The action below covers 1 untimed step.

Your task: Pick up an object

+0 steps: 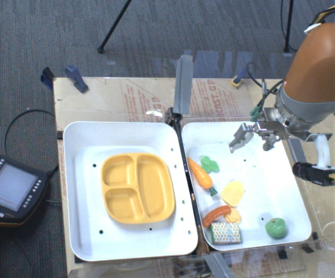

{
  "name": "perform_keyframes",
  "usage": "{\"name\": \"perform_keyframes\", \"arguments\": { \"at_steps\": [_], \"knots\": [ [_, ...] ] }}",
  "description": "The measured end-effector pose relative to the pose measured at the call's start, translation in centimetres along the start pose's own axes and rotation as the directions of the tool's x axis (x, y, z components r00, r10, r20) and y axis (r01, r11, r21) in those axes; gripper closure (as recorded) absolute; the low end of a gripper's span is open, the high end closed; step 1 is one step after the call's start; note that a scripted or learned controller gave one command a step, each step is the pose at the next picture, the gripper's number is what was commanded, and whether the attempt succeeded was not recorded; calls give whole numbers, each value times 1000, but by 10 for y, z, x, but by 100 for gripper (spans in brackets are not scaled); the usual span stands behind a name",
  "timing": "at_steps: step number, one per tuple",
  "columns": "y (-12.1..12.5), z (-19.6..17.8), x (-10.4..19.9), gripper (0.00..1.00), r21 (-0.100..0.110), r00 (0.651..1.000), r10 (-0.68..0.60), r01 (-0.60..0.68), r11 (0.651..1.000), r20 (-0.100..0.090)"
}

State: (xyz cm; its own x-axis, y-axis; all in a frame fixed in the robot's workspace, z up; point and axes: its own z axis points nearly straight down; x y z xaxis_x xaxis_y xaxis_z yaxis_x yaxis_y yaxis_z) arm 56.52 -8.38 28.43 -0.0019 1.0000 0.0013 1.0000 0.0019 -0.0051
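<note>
My gripper (253,142) hovers over the far part of the right bin (283,184), open, with nothing between its fingers. Below it in that bin lie a green leafy toy (209,164), an orange carrot (201,175) and a pale yellow piece (233,193). Nearer the front are a red sausage (216,215), a small orange piece (234,215), a patterned little box (225,233) and a green apple (276,228). The gripper stands apart from all of them, closest to the leafy toy.
The left bin (77,161) holds a yellow divided plate (137,187). A grey metal post (183,88) rises behind the seam between the bins. A teach pendant (8,190) lies on the floor at the left.
</note>
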Motion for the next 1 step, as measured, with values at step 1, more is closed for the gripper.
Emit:
{"name": "perform_keyframes", "arguments": {
  "at_steps": [1],
  "knots": [
    [-26, -114, 11, 0, -8, 970, -245, 245, 970, 4]
  ]
}}
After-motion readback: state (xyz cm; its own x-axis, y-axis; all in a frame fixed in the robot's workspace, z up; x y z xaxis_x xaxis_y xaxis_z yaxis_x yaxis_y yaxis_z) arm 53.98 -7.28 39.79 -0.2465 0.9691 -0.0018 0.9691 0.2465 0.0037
